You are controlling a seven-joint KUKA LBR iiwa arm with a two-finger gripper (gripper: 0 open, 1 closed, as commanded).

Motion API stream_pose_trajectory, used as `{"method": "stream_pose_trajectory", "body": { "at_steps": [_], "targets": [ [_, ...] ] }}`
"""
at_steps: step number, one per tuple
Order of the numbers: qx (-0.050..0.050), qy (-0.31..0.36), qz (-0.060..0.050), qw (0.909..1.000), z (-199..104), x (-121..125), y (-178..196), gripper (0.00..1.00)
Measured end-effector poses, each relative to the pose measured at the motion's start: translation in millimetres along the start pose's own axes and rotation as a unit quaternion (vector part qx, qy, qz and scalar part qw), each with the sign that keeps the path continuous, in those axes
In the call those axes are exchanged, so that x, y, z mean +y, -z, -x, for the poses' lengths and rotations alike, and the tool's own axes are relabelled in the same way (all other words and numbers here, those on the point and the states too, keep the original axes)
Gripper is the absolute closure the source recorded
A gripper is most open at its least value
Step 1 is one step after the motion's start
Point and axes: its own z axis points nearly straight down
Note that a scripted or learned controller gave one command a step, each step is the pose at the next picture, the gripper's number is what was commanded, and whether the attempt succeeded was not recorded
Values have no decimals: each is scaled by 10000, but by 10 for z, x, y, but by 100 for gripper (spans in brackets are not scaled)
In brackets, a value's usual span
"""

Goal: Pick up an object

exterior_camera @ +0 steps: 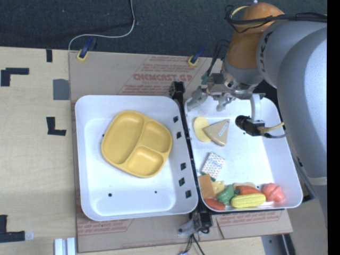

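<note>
My gripper [209,102] hangs over the back left of the right bin [265,158], under the orange wrist band. Its fingers [194,100] are spread open, and I see nothing between them. Just in front of it lie a pale yellow round piece [199,128] and a cheese wedge [218,132], touching each other. A small white patterned packet [213,164] lies nearer the bin's middle. Along the front wall are an orange block [206,184], a green piece [226,193], a corn cob [247,200] and a pink-red piece [272,191].
The left bin [90,158] holds a yellow divided plate [137,143]. A black divider with clips [181,142] runs between the bins. A black fitting with a yellow cable [251,124] hangs off the arm over the right bin's back. The grey arm covers the right side.
</note>
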Motion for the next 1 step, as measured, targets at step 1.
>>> {"method": "stream_pose_trajectory", "body": {
  "at_steps": [1],
  "targets": [
    [-1, -27, -49, 10000, -109, -36, -44, 0]
  ]
}}
